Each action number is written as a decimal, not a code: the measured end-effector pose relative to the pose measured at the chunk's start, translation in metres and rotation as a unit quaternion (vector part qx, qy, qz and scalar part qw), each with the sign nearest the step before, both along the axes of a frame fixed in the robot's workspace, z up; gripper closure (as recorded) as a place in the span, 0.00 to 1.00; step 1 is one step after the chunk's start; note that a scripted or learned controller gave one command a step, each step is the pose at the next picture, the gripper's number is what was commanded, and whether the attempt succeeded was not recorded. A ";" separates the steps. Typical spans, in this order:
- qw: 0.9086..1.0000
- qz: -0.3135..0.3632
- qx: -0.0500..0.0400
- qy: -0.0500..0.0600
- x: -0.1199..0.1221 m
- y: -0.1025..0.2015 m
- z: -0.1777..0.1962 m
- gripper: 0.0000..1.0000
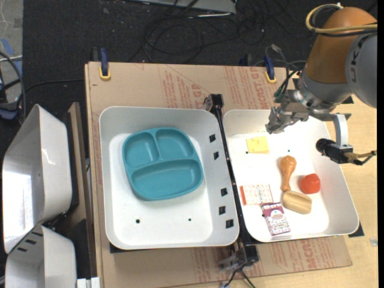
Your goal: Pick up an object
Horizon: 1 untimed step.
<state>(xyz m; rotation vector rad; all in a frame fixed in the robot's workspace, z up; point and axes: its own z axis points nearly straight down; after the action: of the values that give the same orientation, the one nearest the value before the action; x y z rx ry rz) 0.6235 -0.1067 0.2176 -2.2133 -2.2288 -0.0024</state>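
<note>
The brown board-topped bench (168,83) carries both bins. In the shallow white left bin (162,224) a teal plastic divided plate (162,163) lies flat, near the bin's middle and a little toward the far wall. There is bare floor all round it, most of it on the near side.

Past the black divider, the shallow white right bin (318,140) holds the smaller things. A flat red-and-white printed card (256,194) lies near the divider wall. A flat yellow square pad (257,144) sits farther back with clear floor around it. A small pink-and-white packet (276,218) lies close to the near rim, just beside the card.

The gripper (277,125) hangs over the far left part of this bin, just beyond the yellow pad. Whether it is released or clenched cannot be told from this slant. Nothing is seen carried in it, and every object appears to rest on a bin floor, so I judge that the pick is not yet made and the whole grasp and lift remain.

Further right, an orange-brown wooden peg with a rounded head (287,171) lies lengthwise. Its lower end is touching or nearly touching a tan rounded wooden block (297,203). A red ball-like piece (310,183) sits just beside both, so this cluster leaves little room to close around any one of them. The yellow pad looks like the nearest candidate and the freest, though it is very flat. The right wall stands well apart from all of them.
</note>
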 end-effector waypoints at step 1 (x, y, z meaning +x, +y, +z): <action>1.000 0.000 0.000 0.001 -0.015 0.043 -0.002 1.00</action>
<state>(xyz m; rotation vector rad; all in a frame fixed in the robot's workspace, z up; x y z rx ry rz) 0.6082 -0.0641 0.2157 -2.2122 -2.2272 0.0002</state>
